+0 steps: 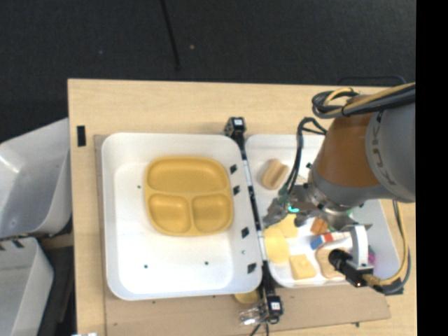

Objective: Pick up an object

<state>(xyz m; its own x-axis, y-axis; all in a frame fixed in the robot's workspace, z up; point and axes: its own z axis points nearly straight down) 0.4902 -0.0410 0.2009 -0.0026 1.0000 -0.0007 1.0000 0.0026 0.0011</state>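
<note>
At the bottom edge of the frame, a small yellow object (246, 297) peeks out below the seam between the two bins, beside a black clip (269, 305). Just above it, in the lower part of the right bin (280, 281), lie a tan block (302, 266) and a pale yellow piece (276, 244), close together, with a small blue and red item (322, 240) and an orange bit (318, 225) a little to their right. The gripper (301, 212) hangs over this cluster at centre right (its wrist and cabling cover the tips), so I cannot tell whether the jaws are open, closed or gripping anything. The left bin (122, 257) fills the centre left of the frame and bears a yellow divided plate (187, 194) with three compartments, lying flat. Further up in the right bin, a light brown roll-shaped object (273, 173) rests alone near the divider, apart from the cluster. The grey arm with its orange band (346, 156) enters from the right, above that bin. The wooden bench (175, 107) runs on to the upper part of the frame.
</note>
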